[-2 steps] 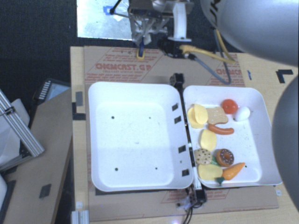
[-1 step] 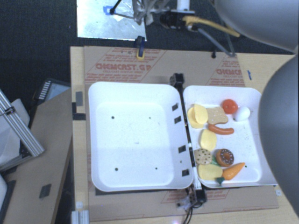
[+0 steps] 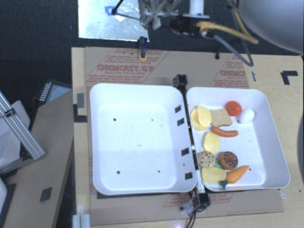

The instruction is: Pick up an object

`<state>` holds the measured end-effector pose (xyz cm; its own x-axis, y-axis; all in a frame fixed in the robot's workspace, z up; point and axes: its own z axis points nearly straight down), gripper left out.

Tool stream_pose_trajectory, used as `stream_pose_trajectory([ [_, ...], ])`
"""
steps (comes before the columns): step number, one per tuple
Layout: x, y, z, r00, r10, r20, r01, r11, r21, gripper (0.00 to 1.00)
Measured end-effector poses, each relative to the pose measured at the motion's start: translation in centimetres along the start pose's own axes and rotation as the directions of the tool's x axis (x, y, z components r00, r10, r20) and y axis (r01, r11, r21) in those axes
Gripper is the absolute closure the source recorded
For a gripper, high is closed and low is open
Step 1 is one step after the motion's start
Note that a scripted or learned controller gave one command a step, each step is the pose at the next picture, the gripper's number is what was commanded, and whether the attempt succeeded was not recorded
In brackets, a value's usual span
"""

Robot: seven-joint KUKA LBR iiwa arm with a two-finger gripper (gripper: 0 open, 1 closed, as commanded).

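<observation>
The right white bin [image 3: 270, 146] holds several toy foods. Among them are a red tomato [image 3: 233, 108], a white egg [image 3: 246, 115], a slice of toast [image 3: 221, 118], a sausage [image 3: 224, 132] and pale yellow chips [image 3: 201, 117]. Nearer the front lie a cookie [image 3: 206, 159], a chocolate donut [image 3: 228, 159], a carrot [image 3: 236, 174] and a yellow piece [image 3: 213, 175]. My gripper [image 3: 153, 14] hangs high at the top of the camera view, beyond the bench's far edge and well away from both bins. Nothing is visibly held in it.
The left white bin [image 3: 137, 137] adjoins the right one along a black hinge strip [image 3: 187, 137]. Both rest on a cardboard sheet [image 3: 123, 65]. A blue and yellow clamp [image 3: 142, 49] stands at the far edge. Metal framing [image 3: 19, 132] lies at the left.
</observation>
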<state>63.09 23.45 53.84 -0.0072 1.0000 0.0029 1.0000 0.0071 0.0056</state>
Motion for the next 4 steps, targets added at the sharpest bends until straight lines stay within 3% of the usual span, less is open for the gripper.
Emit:
stream_pose_trajectory([
  [1,0.1,-6.6,0.1,1.0,0.0,0.0,0.0,1.0,0.004,1.0],
  [2,-5.2,1.5,0.5,1.0,0.012,0.005,-0.012,1.0,0.004,1.0],
  [4,0.2,-11.7,0.3,1.0,-0.001,0.001,0.001,1.0,0.006,1.0],
])
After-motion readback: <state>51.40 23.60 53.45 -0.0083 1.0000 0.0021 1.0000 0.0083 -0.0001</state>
